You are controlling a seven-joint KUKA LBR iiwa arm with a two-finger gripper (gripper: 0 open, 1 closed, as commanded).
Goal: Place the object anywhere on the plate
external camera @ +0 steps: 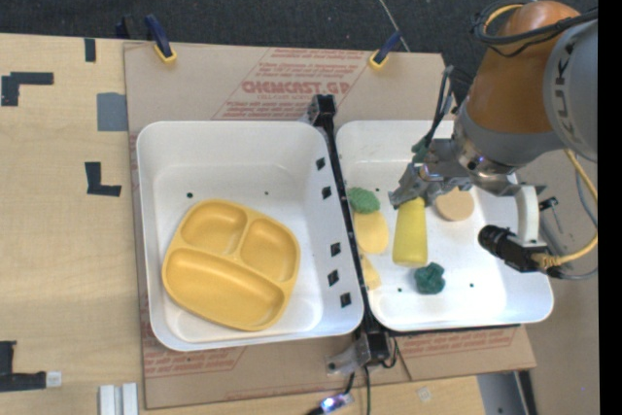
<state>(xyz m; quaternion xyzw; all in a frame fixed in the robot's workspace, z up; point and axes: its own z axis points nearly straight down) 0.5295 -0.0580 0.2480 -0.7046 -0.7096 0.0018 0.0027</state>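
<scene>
On the worktop, the left shallow white bin (155, 209) holds a yellow three-compartment plastic plate (231, 262), nothing on it. The right white bin (515, 306) holds a small green leafy piece (363, 200), a pale yellow lump (370, 231), an upright yellow block (410, 231), a dark green clump (430, 279) and a tan round disc (454, 205). The claw (413, 190) sits at the yellow block's top end; I cannot tell how far it is open.
</scene>
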